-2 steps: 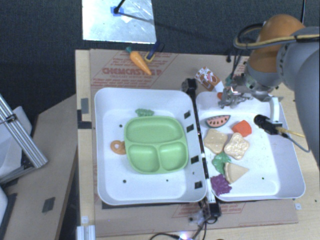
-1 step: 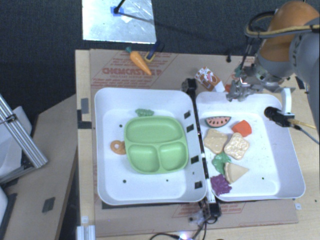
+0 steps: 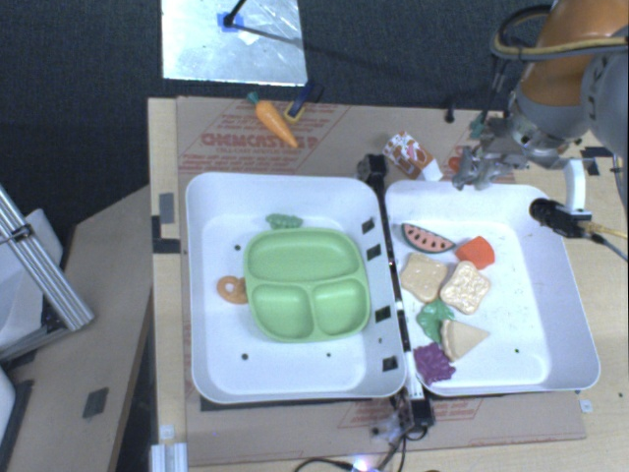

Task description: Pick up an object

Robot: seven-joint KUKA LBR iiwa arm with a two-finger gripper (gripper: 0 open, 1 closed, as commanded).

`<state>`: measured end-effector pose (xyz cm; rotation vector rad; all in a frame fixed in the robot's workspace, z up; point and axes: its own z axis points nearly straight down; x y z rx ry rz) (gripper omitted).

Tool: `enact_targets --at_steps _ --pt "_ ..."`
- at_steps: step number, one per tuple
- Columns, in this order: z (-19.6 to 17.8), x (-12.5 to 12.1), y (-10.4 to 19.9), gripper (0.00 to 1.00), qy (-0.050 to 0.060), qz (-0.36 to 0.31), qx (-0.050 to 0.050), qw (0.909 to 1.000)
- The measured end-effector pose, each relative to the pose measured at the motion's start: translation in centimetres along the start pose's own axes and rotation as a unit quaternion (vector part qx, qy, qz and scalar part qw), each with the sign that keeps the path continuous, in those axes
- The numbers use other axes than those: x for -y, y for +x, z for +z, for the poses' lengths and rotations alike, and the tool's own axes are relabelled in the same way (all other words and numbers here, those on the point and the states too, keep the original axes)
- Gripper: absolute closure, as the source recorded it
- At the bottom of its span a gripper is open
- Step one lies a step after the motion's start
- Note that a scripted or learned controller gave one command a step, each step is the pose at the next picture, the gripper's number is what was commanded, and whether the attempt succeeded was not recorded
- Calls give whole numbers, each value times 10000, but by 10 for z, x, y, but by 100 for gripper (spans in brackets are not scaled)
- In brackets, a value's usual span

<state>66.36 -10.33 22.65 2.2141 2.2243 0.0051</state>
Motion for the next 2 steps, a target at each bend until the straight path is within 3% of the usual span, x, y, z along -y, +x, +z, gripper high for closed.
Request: enact_targets --at_steps 2 --pt "16 6 111 100 18 -25 -10 10000"
